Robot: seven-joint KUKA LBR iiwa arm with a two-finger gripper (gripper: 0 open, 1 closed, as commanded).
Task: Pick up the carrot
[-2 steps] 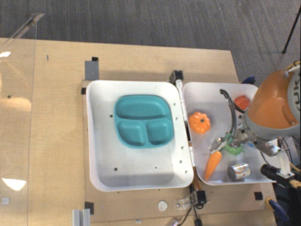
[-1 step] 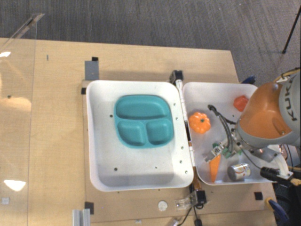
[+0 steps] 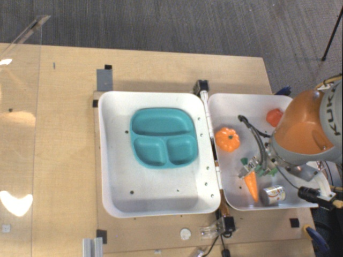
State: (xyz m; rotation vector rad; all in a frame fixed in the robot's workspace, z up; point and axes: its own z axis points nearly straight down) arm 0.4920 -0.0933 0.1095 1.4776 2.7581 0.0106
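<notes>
The hand [image 3: 258, 167] is low in the right bin [image 3: 231, 196], just at the green-topped end of the carrot [image 3: 251, 185]. Cables and the wrist crowd the spot, so I cannot tell how the hand is set, nor whether it has anything in it. The carrot lies on the bin floor near the front wall, its leafy end up toward the hand and its orange point aimed at the front rim.

The step in hand looks like the approach to the grasp. To do it well, the hand should come down over the thick orange body, not the thin green top, and close across the carrot's width, square to its long axis. The small metal can [image 3: 272, 195] lies just beside the carrot on its right, so the descent should stay clear of it and not nudge it into the carrot. The front wall is near too, which leaves little room on that side.

The right bin also holds a small orange pumpkin [image 3: 228, 139] near its left wall and a red-orange piece [image 3: 274, 116] at the back, partly behind the arm [image 3: 308, 130]. The left bin [image 3: 115, 159] holds a teal tray [image 3: 162, 137] with three compartments, lying flat near its middle. Both bins sit side by side on the worktop [image 3: 53, 143].
</notes>
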